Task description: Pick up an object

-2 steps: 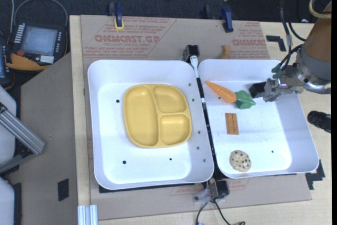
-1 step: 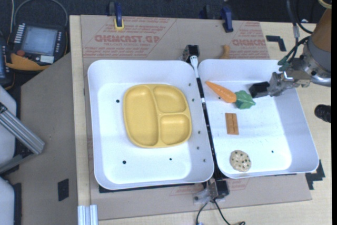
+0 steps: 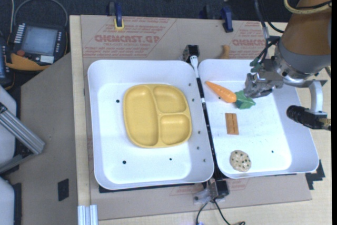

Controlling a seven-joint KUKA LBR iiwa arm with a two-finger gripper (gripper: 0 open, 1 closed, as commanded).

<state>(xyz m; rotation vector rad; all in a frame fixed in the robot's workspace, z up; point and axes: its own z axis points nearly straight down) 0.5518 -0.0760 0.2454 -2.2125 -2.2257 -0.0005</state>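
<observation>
Right bin [image 3: 295, 160], largest in play: carried carrot, wafer and cookie, all lying on its floor, none lifted. Carrot [image 3: 221, 91] at far left, green top [image 3: 245, 101] directly under the claw [image 3: 256, 88]. Wafer [image 3: 231, 124] and cookie [image 3: 240, 160] nearer, untouched. Claw opening: could not tell. Judged early: lowered to the carrot top, pickup not yet done.
</observation>
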